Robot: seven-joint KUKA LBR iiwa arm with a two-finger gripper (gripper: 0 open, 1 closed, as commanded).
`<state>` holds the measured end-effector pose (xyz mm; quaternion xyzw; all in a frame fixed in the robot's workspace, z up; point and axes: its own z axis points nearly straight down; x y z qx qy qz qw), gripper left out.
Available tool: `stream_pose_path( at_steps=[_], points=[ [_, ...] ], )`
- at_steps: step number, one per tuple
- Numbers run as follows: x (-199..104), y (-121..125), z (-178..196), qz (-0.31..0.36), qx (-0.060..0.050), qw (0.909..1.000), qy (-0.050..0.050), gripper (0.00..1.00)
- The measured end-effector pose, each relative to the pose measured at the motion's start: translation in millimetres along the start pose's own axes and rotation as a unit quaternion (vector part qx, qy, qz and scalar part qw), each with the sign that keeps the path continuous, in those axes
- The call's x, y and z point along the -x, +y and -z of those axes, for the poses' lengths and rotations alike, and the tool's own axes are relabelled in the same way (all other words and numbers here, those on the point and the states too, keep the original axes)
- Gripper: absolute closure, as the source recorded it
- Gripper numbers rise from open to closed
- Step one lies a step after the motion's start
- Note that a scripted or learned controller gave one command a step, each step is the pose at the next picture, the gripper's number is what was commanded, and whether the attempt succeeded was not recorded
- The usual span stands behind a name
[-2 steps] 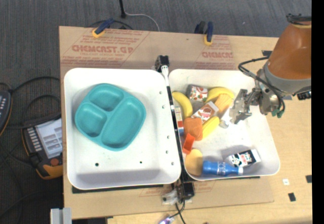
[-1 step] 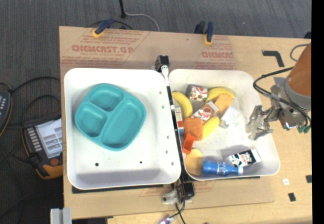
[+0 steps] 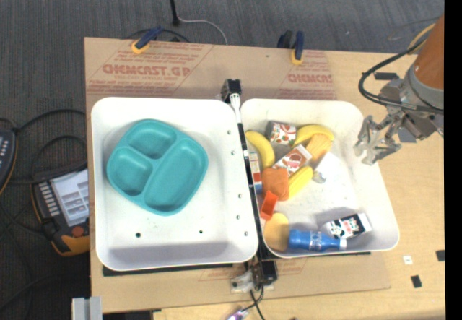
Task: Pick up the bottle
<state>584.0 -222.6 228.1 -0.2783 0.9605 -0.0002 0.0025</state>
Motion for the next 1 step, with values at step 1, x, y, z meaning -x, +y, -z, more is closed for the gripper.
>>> stream_pose_path(
  at_steps=[1],
  points=[
    [39.5, -25.5, -42.9, 0.171, 0.001, 0.9853, 0.0, 1.0]
  ],
)
